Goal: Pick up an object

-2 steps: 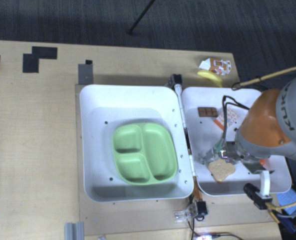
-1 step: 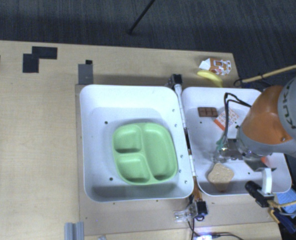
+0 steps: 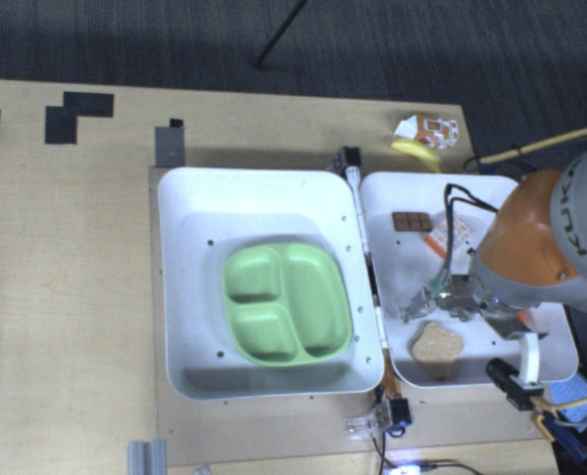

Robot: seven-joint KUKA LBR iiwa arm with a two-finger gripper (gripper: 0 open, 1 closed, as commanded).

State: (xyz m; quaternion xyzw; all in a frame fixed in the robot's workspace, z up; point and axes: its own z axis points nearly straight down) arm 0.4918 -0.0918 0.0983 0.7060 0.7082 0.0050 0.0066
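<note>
A tan bread-like piece (image 3: 438, 345) lies at the right bin's (image 3: 402, 265) near edge, the gripper (image 3: 441, 300) poised just above it, its grasp impossible to judge. Farther back sits a brown chocolate-like bar (image 3: 411, 222).

Robot arm (image 3: 555, 236): a grey casing is seen, ringed by a broad orange band above the wrist; a thin black cable (image 3: 468, 201) is looped beside it.
</note>
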